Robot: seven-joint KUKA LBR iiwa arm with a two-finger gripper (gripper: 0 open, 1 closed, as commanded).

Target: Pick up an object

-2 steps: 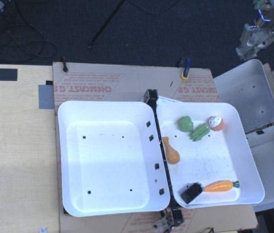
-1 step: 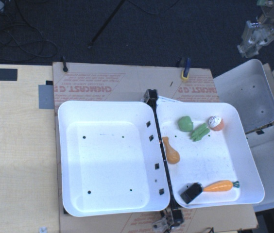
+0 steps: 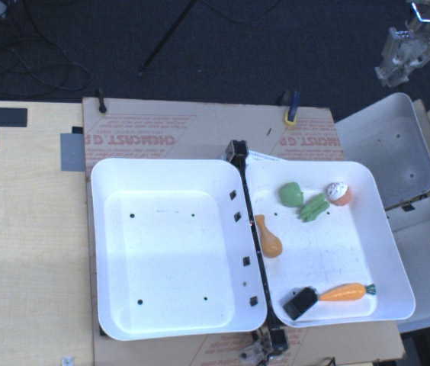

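Note:
The right bin [image 3: 386,239] holds several items. A round green piece [image 3: 291,194] and a long green piece [image 3: 314,207] lie near its back, next to an orange and white ball [image 3: 338,194]. A tan gourd-shaped toy [image 3: 268,239] rests by the divider. An orange carrot [image 3: 343,293] and a black block [image 3: 300,303] sit at the front edge. My gripper [image 3: 407,50] hangs at the far upper right, well beyond the bins and apart from every object.
The left bin [image 3: 108,204] stands beside the right one, joined by a black divider [image 3: 249,227]. Both rest on a cardboard sheet [image 3: 162,132] on the wooden bench. A grey panel [image 3: 390,143] stands right of the bins.

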